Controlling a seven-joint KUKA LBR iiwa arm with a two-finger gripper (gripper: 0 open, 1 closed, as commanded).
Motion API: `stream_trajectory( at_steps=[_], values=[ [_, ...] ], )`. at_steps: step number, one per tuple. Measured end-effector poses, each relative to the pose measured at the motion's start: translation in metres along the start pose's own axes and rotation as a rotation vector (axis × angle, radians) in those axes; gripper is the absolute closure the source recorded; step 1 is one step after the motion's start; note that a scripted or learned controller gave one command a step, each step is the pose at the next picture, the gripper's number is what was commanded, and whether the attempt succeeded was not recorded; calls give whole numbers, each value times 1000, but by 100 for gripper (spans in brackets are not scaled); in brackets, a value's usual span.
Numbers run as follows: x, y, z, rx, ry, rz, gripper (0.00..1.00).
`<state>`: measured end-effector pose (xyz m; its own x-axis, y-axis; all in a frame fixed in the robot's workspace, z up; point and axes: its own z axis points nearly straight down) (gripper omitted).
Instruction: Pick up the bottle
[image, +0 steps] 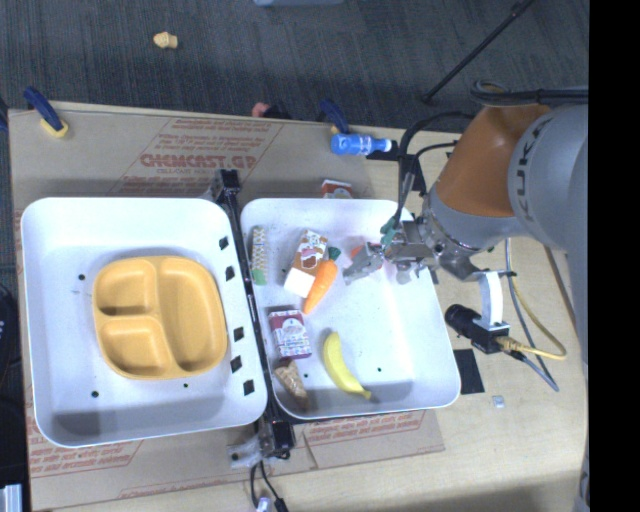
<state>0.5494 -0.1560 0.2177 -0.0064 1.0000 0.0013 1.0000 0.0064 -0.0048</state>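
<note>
Camera view: two white bins on cardboard printed "CHEMCAST GP"
Gripper (372, 256): low over right bin (420, 340), finger gap unclear, cannot tell any hold
Bottle (360, 145): blue, lying on cardboard behind right bin, label unreadable
Right bin items: carrot (320, 286), banana (343, 364), red packet (289, 332), text illegible
Left bin (50, 330): yellow divided tray (160, 315)

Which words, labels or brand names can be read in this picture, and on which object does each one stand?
"CHEMCAST GP": red print on the cardboard sheet under the bins; the smaller lines around it are too blurred to read.
"KU": part of a brand name on the grey arm.
Cartons in the right bin: printed labels, too small to read.
</note>
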Motion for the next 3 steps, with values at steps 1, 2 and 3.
stream_trajectory(
  at_steps=[1, 2, 3],
  values=[
    [0, 0, -10, 3, 1, -5, 100],
    [-55, -74, -34, -1, 0, -138, 100],
    [21, -60, 36, 0, 0, -289, 100]
  ],
)
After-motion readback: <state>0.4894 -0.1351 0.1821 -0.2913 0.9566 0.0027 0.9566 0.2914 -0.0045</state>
